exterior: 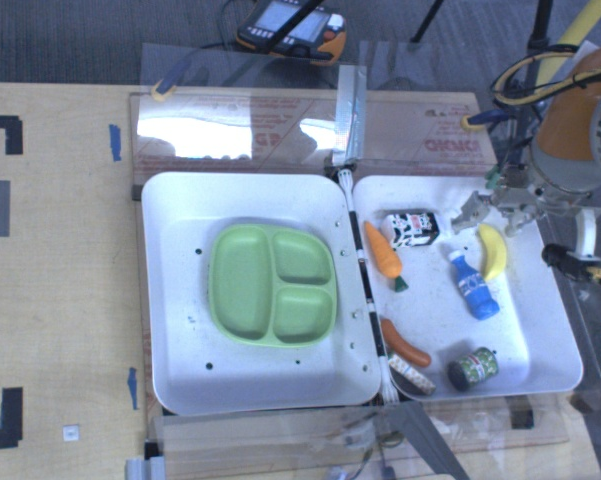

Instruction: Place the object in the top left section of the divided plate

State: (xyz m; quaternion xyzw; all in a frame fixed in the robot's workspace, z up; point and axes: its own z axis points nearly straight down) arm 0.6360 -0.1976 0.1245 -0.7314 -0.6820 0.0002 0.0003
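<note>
Banana axis: you see the banana (494, 252) lying with its long axis running from the far side of the right bin (540, 363) toward the near side, one tip at each end, its curve bulging toward that bin's right wall.
Banana and claw: the claw (500, 206) sits just beyond the banana's far tip, toward the right bin's far right corner; you can see nothing gripped in it.
Claw state: you cannot tell from this view whether it is released or clenched.
Banana look: plain yellow, short, gently curved, lying flat.
Banana place: far right part of the right bin, just beside a blue bottle (474, 287).
Divided plate: your green divided plate (273, 284) lies left of the right bin, in the neighbouring bin.
</note>
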